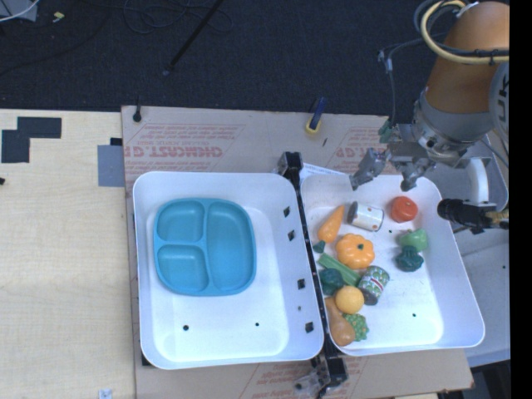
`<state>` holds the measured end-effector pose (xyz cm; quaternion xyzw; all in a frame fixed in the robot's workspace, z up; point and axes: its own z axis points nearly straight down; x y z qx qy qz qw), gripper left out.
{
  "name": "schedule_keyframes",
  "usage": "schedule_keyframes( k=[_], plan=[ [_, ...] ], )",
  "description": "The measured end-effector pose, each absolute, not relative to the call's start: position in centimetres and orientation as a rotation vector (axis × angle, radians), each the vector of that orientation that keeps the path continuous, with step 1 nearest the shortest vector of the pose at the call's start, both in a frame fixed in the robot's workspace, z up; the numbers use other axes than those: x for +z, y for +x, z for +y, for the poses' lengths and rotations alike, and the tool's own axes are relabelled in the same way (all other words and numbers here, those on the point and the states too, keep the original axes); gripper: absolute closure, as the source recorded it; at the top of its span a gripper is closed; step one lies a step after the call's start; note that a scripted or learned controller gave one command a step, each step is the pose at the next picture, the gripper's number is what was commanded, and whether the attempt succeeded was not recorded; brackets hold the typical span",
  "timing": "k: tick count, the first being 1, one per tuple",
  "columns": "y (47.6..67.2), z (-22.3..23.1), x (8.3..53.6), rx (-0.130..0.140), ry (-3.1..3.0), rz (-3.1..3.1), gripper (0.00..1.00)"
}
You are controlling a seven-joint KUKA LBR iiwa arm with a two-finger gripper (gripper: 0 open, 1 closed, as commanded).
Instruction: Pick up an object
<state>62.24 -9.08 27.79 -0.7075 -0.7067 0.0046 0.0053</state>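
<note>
My gripper [388, 174] hangs above the far edge of the right bin [453, 314], its two fingers spread apart with nothing between them. Just below it lie a white cylinder [365, 216] and a red tomato [404, 209]. Further down the bin sit an orange carrot [332, 223], an orange pumpkin [355, 251], a green broccoli [411, 251], a small can [374, 283], a yellow lemon [349, 299] and green vegetables [332, 271].
The left bin [216, 339] holds a blue divided plate [204, 247]. A black divider [301, 248] runs between the two bins. A yellow and blue clip [315, 116] sits on the cardboard behind the bins.
</note>
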Motion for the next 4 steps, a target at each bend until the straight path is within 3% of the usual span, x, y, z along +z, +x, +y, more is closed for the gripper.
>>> schedule_keyframes(
  k=[1, 4],
  plan=[
    [62.4, -9.1, 28.5, 0.003, -2.219, -2.220, 0.00],
    [61.7, -8.1, 11.2, 0.008, -2.216, -2.217, 0.00]
  ],
)
